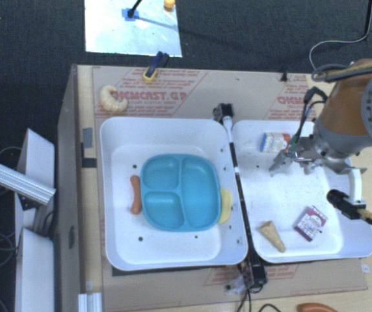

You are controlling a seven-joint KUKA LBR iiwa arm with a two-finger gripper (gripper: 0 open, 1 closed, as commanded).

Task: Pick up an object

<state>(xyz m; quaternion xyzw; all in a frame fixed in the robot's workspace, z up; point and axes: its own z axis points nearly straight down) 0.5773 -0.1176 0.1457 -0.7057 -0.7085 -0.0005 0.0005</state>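
Observation:
My gripper [295, 164] hangs over the back part of the right bin [358, 246], its two grey fingers spread open with nothing between them. Just to its left, near the bin's back wall, lies a small white carton [275, 141] with blue and red print. A tan cone [272, 235] lies near the front of that bin. To the cone's right sits a dark red packet [310, 223]. In the left bin [118, 239], a blue divided plate [179, 192] rests with an orange sausage [135, 194] to its left and a yellow piece [225, 205] peeking from under its right edge.
A black rail [235, 168] runs between the two bins. Behind the bins on the cardboard lie a pale curled thing [113, 98] and a yellow and blue tool [154, 67]. A silvery sheet [108, 25] with an orange ball [168, 4] lies farther back.

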